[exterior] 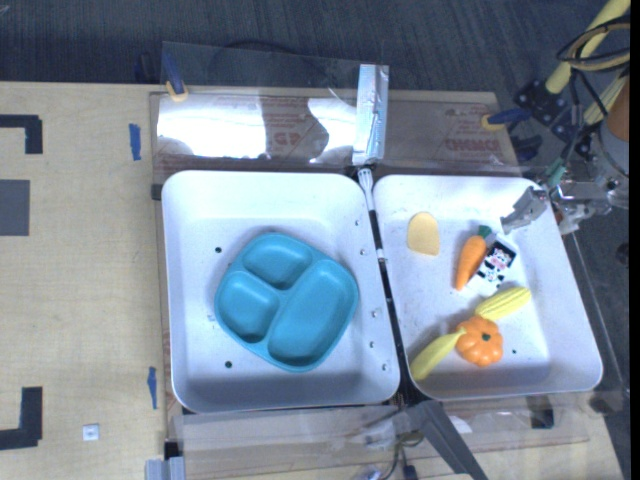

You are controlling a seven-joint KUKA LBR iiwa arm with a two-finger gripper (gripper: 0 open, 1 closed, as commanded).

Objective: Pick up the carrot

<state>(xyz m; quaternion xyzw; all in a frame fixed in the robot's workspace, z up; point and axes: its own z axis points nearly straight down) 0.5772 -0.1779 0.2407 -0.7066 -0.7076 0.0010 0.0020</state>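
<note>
— Where is the carrot (470, 258) seen?

— It is found lying in the right bin (570, 368), in the upper middle part of it, with its green top turned towards the far rim and its orange tip pointed towards the near rim; it is tilted slightly from upright in the picture; a small black-and-white block (497, 262) is set just beside it on its right, touching or nearly so.

— And the pincer (527, 208)?

— It is placed above the upper right part of the same bin, up and to the right of the carrot, near it but apart from it; nothing is seen between the fingers; whether they are spread or closed cannot be told, since they are small and blurred against the grey wrist.

— What else is held in that bin?

— A pale yellow piece (423, 234) is laid to the left of the carrot, near the bin's inner wall; a corn cob (503, 302) is seen below the carrot; an orange pumpkin (480, 341) is set just under the cob, and a banana (435, 354) is laid against the pumpkin's left side.

— And the left bin (190, 208)?

— A blue divided plate (288, 298) is carried in it; both bins are borne side by side on the worktop (70, 298).
</note>
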